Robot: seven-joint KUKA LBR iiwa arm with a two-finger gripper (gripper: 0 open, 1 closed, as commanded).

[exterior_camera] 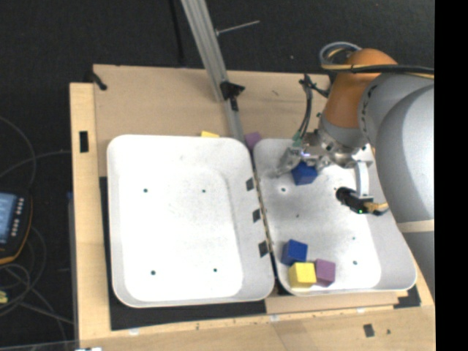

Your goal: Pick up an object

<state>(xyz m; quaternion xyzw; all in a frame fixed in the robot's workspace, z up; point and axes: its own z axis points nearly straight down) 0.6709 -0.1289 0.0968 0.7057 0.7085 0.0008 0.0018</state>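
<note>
My gripper hangs over the far end of the right bin, reaching in from the right. A blue block sits between its fingertips, and the fingers are shut on it. The block's shadow falls on the bin floor just to its left. At the near end of the same bin lie three more blocks close together: a blue one, a yellow one and a purple one.
The left bin lies beside the right one, with clips along the shared rim. A yellow piece and a purple piece rest on the bench behind the bins. A slanted metal pole rises at the back.
</note>
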